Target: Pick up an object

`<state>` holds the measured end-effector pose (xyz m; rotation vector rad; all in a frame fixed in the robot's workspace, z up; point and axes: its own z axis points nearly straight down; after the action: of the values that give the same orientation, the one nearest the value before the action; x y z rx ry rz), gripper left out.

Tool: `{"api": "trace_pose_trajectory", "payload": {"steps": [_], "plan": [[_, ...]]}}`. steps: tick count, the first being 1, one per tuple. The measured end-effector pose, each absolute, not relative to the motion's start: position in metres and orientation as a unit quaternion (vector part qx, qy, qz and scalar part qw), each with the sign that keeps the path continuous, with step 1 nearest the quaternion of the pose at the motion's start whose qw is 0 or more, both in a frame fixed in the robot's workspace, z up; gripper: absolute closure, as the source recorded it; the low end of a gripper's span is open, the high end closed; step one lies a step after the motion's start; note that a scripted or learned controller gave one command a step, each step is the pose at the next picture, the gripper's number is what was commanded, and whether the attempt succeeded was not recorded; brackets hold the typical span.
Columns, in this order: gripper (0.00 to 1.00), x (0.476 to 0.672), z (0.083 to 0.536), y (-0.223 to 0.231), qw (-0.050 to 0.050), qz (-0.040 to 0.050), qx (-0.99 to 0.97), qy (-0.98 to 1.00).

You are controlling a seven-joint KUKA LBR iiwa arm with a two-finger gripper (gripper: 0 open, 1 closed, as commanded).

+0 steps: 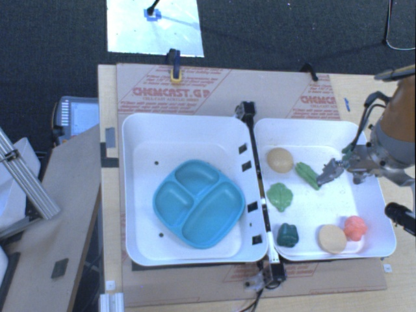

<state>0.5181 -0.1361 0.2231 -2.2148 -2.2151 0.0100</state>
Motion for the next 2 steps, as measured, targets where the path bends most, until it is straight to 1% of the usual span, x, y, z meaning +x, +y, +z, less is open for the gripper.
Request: {"api": "trace_pose_trajectory", "payload": {"steps": [1,2], "plan": [[0.00,0.521,0.229,-0.136,0.000,-0.0005,-0.706,-0.708],[0.00,0.528,0.174,-0.128,0.001,0.0005,-0.706,-0.708]]}}
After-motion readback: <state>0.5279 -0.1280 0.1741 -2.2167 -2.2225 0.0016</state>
